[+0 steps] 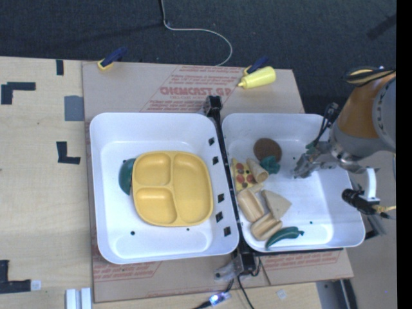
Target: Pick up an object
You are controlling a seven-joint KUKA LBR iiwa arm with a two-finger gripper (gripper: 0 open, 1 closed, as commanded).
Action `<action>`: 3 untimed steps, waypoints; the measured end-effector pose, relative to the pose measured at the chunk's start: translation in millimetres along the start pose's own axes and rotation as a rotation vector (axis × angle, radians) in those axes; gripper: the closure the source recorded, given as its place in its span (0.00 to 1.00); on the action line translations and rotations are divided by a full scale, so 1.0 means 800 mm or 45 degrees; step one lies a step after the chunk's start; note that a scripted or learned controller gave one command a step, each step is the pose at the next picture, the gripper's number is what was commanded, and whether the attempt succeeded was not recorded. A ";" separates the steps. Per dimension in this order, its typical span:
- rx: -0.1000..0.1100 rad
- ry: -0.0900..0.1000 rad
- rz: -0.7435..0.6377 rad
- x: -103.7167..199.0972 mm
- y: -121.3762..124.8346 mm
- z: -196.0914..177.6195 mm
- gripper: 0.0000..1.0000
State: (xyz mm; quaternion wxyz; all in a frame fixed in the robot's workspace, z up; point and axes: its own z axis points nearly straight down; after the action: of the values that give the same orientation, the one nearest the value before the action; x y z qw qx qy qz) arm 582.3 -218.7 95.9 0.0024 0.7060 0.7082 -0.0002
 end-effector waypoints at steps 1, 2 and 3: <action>0.001 0.004 0.002 0.007 -0.004 -0.056 1.00; -0.003 0.002 0.001 0.013 -0.004 -0.134 1.00; 0.002 0.004 0.002 0.014 -0.003 -0.163 1.00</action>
State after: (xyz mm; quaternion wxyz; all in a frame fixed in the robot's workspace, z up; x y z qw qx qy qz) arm 579.2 -207.1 226.0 0.0008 0.7065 0.7077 0.0005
